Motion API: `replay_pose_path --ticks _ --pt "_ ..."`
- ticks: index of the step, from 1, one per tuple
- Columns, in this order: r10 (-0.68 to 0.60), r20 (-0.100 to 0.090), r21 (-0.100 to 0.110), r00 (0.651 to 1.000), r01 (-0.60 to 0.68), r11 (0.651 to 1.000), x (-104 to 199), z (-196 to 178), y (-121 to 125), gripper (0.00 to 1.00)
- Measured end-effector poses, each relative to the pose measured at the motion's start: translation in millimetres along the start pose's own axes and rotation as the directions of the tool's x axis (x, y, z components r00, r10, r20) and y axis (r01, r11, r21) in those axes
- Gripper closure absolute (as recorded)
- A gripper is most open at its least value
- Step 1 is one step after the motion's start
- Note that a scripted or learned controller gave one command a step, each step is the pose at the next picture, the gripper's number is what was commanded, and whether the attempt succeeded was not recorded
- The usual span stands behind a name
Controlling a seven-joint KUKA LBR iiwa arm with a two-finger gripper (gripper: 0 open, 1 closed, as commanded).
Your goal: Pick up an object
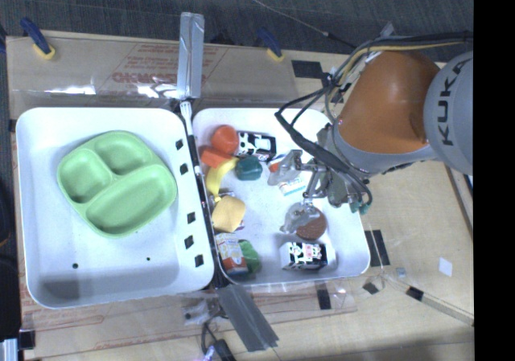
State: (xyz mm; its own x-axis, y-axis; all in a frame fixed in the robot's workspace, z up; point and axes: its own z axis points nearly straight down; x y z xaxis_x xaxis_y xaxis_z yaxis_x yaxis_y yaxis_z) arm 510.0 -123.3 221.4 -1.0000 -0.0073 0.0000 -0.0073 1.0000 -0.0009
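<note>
Several toys crowd the right bin, handy for the gripper hanging directly over a brown disc; whether its claw grips it I cannot tell.

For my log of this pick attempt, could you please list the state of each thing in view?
Green plate: right way up in the left bin.
Gripper: low over the right bin, above a brown round thing.
Cow-print carton: lying by the bin's near wall.
Orange ball: resting at the far left corner.
Yellow fruit: lying against the divider.
</note>
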Motion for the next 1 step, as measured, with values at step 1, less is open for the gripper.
replay_pose_path --ticks 1 --pt "-0.153 0.003 0.000 0.988 0.153 0.988 10.6 129.4 -10.6 0.00"
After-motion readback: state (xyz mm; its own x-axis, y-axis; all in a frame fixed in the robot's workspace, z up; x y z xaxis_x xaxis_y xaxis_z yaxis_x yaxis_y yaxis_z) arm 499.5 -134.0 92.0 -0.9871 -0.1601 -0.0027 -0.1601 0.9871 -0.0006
